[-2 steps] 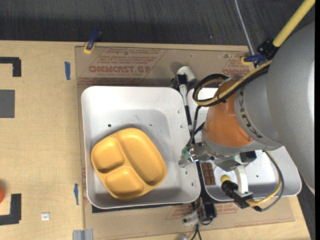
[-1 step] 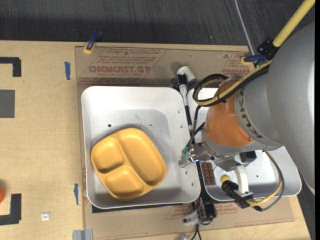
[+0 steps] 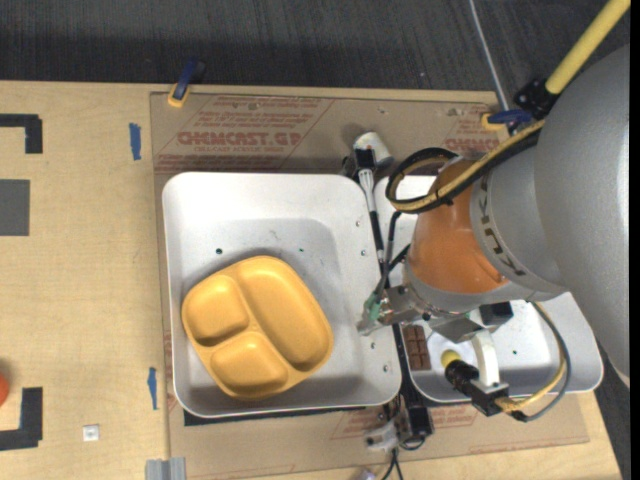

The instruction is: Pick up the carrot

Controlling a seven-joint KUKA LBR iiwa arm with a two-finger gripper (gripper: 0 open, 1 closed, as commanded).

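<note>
The grey arm reaches in from the right, its thick upper segment filling the upper right corner. The orange band sits above the wrist, which points steeply downward. The gripper hangs below it, its fingertips hidden beneath the wrist body and cabling.

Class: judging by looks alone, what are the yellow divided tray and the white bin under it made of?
Yellow divided tray: probably moulded plastic, smooth semi-gloss, with soft highlights and rounded compartments. Left white bin: likely plastic too, matte-smooth with rounded corners, though painted metal is possible.
</note>
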